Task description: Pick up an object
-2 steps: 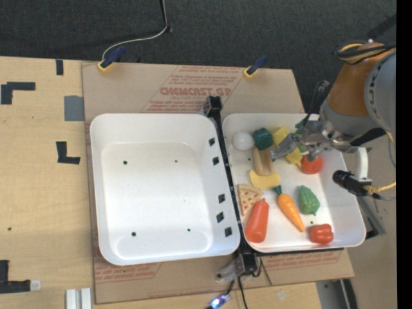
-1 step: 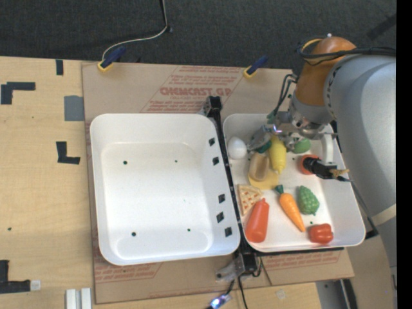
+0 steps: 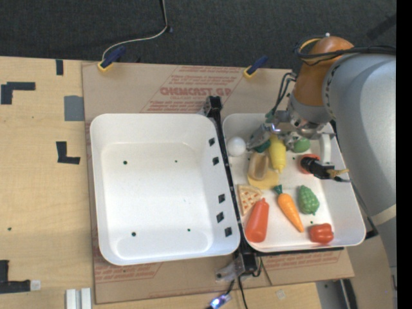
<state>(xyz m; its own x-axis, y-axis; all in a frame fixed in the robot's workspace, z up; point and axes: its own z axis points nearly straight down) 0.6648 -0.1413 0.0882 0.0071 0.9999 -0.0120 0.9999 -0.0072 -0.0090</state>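
Arm over right bin. Left bin alongside. Gripper low at bin's far end, above yellow corn; grip state cannot be told. Nearby: red pepper, carrot, white egg.

I read faint red print, "CHEMCAST GP", on the cardboard sheet under the bins; smaller lines are illegible.

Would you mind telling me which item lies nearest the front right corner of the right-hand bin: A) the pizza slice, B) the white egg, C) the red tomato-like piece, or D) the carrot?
C: the red tomato-like piece sits by the right-hand bin's front right corner, beyond the carrot and far from the white egg and pizza slice.
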